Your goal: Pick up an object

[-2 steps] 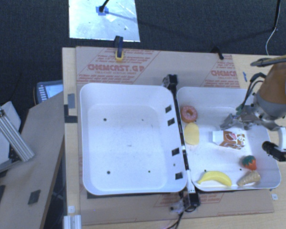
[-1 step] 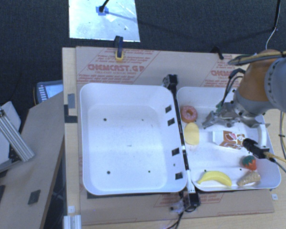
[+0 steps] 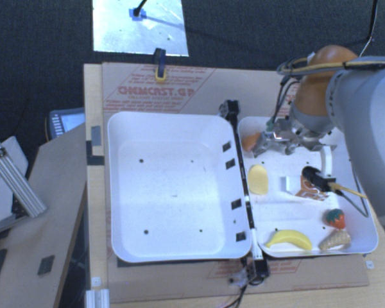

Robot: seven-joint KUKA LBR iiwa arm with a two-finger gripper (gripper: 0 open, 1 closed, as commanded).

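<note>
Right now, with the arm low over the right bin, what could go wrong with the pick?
The gripper sits near the bin's far-left corner, close to the orange piece and the rim; it may hit the wall. The banana and strawberry lie against the near edge, awkward to grasp.

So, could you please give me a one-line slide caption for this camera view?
KUKA arm's gripper low in the right bin, near toy banana and strawberry; left bin alongside.

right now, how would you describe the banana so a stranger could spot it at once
Look in the right-hand white bin, along its near edge. The banana lies there on its side, a curved bright yellow piece. The cone-shaped tan item beside it is paler and the yellow oval higher up isn't curved.
</note>
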